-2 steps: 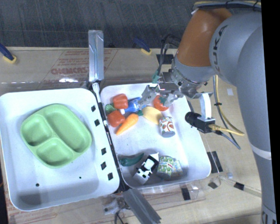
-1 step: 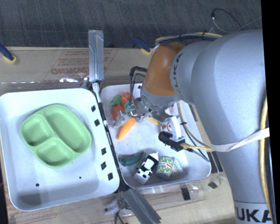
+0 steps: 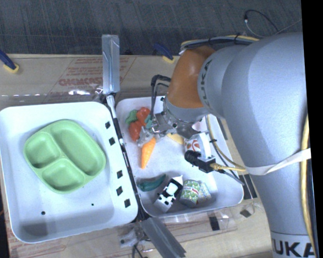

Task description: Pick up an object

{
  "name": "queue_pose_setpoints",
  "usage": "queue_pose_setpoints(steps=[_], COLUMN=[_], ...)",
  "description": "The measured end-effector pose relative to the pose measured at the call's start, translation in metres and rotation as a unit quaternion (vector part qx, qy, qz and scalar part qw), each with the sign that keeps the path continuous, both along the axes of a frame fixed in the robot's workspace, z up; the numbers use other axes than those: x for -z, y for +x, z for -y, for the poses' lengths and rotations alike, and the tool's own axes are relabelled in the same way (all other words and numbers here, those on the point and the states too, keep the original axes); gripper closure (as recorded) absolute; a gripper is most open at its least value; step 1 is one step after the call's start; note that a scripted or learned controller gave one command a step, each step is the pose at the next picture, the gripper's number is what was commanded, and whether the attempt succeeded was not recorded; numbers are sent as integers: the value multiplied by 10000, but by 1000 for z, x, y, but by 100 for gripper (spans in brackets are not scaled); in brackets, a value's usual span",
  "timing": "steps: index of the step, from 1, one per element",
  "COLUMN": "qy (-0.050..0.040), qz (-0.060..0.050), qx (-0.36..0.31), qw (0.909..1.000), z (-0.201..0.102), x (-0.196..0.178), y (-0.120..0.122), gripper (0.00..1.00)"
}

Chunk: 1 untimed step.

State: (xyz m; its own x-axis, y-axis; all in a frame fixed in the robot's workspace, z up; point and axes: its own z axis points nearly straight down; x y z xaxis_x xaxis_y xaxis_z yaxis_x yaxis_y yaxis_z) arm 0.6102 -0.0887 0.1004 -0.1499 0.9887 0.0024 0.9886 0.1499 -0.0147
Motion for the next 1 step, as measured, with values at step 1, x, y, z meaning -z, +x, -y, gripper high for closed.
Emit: queue_pose_setpoints(steps=[1], qy=[0], qz=[62], qx=[62], qw=[10000], z=[1], x=[-91], y=[31], gripper=[100])
